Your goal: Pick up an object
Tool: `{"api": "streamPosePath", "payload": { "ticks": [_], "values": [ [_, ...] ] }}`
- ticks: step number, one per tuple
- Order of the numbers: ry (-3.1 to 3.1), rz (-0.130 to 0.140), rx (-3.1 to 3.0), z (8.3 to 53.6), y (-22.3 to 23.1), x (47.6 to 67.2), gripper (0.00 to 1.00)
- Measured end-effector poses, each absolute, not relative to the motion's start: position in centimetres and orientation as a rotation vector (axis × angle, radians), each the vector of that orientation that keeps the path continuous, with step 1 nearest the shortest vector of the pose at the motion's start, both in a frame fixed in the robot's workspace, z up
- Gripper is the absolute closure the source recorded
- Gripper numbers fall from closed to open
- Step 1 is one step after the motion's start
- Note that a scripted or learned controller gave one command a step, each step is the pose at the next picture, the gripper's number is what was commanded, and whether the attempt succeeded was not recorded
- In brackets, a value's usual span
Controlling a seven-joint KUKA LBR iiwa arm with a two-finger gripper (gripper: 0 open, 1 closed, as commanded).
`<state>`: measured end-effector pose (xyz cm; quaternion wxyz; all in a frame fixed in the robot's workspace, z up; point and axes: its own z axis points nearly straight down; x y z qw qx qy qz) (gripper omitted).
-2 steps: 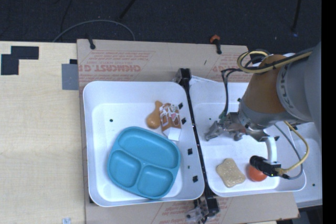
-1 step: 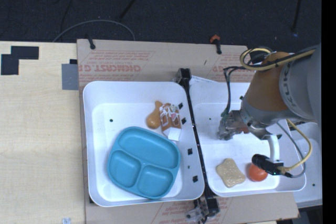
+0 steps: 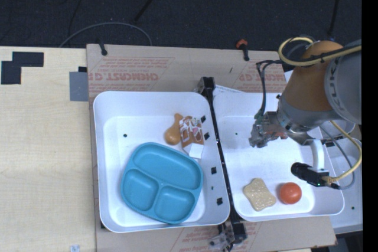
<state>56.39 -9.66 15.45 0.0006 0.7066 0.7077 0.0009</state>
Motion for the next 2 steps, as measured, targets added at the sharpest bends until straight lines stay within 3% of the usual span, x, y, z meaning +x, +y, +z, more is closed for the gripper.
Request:
{"api": "streamPosePath", "payload": {
  "ticks": [1,2],
  "values": [
    [2.220,0.004,2.217,21.8,-9.6,56.7,1.00],
    [2.223,0.000,2.220,23.6,-9.8,56.7,1.00]
  ]
}}
